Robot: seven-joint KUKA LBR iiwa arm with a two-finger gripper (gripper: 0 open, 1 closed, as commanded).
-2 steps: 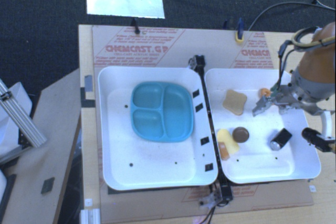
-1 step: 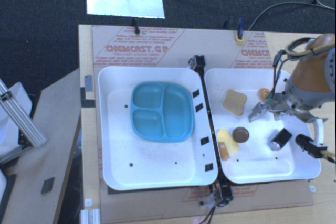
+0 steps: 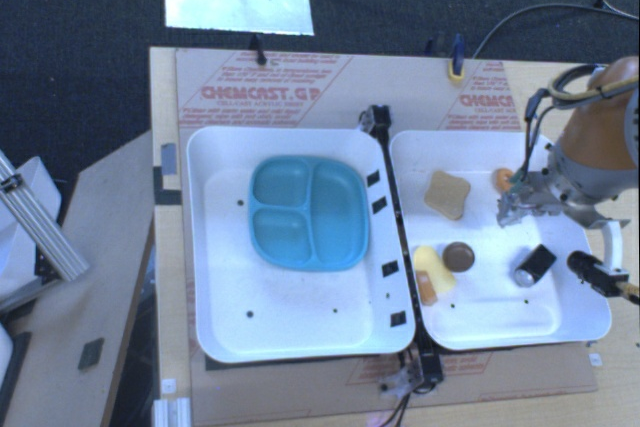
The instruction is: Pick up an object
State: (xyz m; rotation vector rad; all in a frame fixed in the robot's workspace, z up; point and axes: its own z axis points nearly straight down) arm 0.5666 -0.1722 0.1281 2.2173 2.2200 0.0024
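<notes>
1. On my feed the gripper [image 3: 512, 206] hung low at the right of the frame, over the upper right part of the right bin [image 3: 470, 340]; I could not tell whether it was clenched or released, and I saw nothing held in it.
2. I counted two white bins side by side; the left bin [image 3: 230, 315] held one blue divided plate [image 3: 306, 213], with three compartments, near its middle.
3. In the right bin I counted five loose things: one tan bread-shaped piece [image 3: 447, 194] at upper centre, one orange item [image 3: 503, 179] just left of the gripper, one brown round piece [image 3: 459, 257], one yellow piece [image 3: 432, 270] touching it on the left, and one dark cylinder [image 3: 533, 265] toward lower right.
4. The arm [image 3: 598, 143] entered from the right edge.
</notes>
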